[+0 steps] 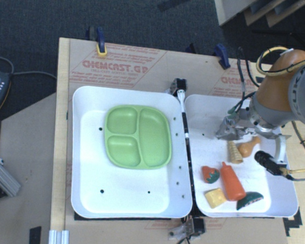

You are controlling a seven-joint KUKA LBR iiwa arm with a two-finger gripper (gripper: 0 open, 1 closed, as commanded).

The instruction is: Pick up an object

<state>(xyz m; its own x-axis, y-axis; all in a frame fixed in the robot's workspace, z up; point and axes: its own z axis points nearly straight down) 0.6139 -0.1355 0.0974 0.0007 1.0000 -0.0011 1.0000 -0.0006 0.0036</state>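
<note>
Camera view: the tabletop [147, 64] is carrying two shallow white bins side by side; the left bin [82, 182] is holding a green divided plate [138, 137], lying flat toward its far half; the right bin [207, 110] is holding the loose toy food, all gathered in its near-right part. An ice cream cone [240, 150] is lying on its side; near of it an orange carrot [232, 182] is lying at a slant, with a small red piece with a green top [209, 174] just to its left, a yellow wedge [215, 197] at its near end and a dark green piece [249, 199] to its right.

The arm is reaching in from the right, its orange band showing above the wrist; the end effector [232, 127] is hanging low in the far part of the right bin, just far-left of the cone, which seems the likeliest target since it is the closest piece. Whether its fingers are parted or closed I cannot tell, as the wrist and its cables are hiding them; nothing is showing between them, so no piece is looking grasped yet. A black part on the wrist is jutting out over the bin to the right of the cone. The pieces are lying close together, so a descent on one is likely risking a nudge to its neighbours.
</note>
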